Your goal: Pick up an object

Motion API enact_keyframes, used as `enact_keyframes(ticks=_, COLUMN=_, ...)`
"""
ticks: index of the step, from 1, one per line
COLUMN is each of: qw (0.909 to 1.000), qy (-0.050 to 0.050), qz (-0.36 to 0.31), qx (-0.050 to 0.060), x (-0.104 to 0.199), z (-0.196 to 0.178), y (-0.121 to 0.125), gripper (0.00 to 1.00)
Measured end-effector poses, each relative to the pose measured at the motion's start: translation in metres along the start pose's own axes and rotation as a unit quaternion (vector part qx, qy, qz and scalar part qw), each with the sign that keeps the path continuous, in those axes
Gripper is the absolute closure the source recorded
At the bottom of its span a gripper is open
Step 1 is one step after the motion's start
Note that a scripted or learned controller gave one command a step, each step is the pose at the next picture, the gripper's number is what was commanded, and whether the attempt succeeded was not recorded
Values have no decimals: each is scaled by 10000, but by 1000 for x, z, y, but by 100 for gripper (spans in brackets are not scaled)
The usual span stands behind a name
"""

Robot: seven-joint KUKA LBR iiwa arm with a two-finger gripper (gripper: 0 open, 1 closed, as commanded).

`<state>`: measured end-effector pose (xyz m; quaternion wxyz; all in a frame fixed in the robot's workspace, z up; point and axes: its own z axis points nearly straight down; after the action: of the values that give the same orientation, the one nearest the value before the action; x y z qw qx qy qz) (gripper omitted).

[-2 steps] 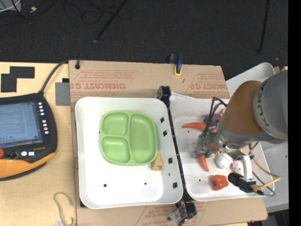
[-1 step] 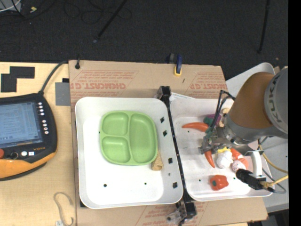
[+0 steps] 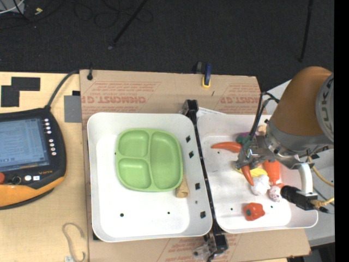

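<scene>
- The end effector (image 3: 246, 158) sits low in the right bin (image 3: 223, 212), among toy vegetables (image 3: 256, 176); its grip I cannot tell.
- A green divided plate (image 3: 148, 160) lies in the left bin (image 3: 109, 212).

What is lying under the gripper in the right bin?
Under the gripper lies a heap: an orange carrot-like toy, something yellow and a white piece. The gripper covers the heap's upper part.
</scene>
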<state>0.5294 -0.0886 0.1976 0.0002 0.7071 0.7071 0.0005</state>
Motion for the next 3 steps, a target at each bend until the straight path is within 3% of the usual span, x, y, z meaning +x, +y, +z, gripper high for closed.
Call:
enact_keyframes(ticks=1, qw=10000, qy=1, qz=7, qx=13, x=-1, z=-30, y=0, gripper=100)
enact_keyframes(ticks=2, qw=10000, qy=10, qz=-10, qx=29, x=48, z=-39, y=-25, gripper=100)
enact_keyframes(ticks=3, qw=10000, qy=1, qz=26, qx=27, x=53, z=-28, y=-38, gripper=100)
